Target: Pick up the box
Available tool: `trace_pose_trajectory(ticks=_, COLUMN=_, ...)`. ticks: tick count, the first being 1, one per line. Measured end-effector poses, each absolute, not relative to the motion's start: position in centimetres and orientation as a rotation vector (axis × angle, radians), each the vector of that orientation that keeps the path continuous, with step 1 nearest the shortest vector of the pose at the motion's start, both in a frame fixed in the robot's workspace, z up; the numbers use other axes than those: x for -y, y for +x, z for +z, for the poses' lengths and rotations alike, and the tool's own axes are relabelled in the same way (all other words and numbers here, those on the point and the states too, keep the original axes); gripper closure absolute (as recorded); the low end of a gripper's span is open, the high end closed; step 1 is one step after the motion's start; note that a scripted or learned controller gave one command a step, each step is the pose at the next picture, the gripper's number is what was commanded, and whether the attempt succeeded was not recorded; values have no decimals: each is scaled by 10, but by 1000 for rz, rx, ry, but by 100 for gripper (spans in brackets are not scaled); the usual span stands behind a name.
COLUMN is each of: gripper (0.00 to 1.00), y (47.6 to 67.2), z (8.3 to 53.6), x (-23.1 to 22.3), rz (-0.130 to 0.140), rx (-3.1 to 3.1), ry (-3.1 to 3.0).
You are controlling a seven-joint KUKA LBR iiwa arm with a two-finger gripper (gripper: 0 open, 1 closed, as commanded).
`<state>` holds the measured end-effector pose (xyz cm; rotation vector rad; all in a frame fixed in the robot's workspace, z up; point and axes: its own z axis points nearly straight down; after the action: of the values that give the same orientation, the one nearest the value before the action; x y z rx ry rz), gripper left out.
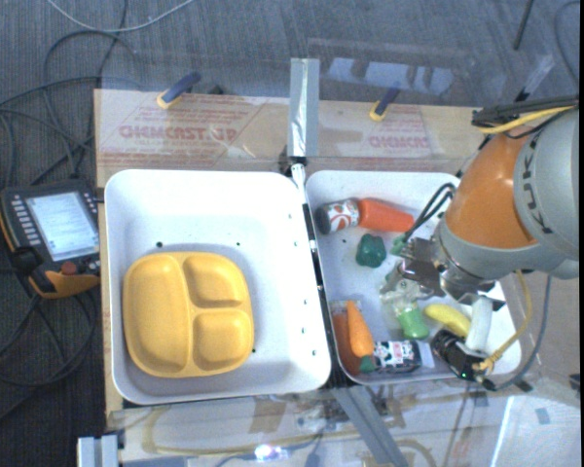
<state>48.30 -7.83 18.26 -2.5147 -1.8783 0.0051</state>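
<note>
a: where's the box [400,355]?
b: lying at the near edge of the right bin [336,261], just beside a carrot [353,328]. not lifted yet.
a: and the gripper [409,278]?
b: low over the clutter, above the box. can't tell its state; nothing visibly held. the pick looks undone.

Readable text is sparse. Red mirrored lettering on the clear sheet [190,129] along the counter's far edge behind the left bin, looks like "CHEMCAST" reversed; a second, fainter red print on the sheet [394,141] behind the right bin, too faint to read. Arm's orange band [501,197] has dark letters at its right side, "KU" visible, rest cut off. Pendant screen [60,222] off the counter's left edge is lit, content too small to read. Can [337,215] and small carton [399,355] labels illegible.
</note>
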Motion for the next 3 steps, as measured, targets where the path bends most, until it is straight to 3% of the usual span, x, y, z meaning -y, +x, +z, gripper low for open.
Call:
trace_pose_trajectory(ticks=1, gripper=100, y=483, z=190, x=77, rz=7, rx=1880, ry=-2510)
trace_pose_trajectory(ticks=2, gripper=100, y=513, z=183, x=70, rz=9, rx=2044, ry=-2386)
trace_pose_trajectory(ticks=3, gripper=100, y=519, z=182, x=-43, rz=8, rx=1932, ry=-2473)
